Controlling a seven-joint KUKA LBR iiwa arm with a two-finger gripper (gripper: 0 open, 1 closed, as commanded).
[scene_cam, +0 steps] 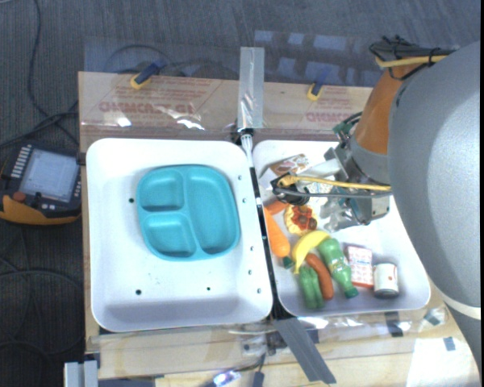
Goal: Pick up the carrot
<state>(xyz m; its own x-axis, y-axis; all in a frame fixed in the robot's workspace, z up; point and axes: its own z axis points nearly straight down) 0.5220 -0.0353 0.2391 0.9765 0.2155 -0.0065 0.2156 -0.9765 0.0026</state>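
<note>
The carrot [278, 232], a short orange piece, lies along the left wall of the right bin [415, 285], just left of a yellow banana [306, 245]. My gripper [348, 203] hangs over the middle of the right bin, to the right of the carrot and a little further back, apart from it. A yellow cable [331, 185] runs across in front of the gripper, and the arm's orange band [377, 127] sits above it. Nothing shows as held by the gripper.
Toy food crowds the right bin: green vegetables [310, 289] [339, 266], an orange-red sausage [323, 276], a small box [359, 260], a can [385, 278] and a wrapper [289, 168]. The left bin [113, 297] holds a blue divided plate [187, 210]. A pendant [39, 182] lies at far left.
</note>
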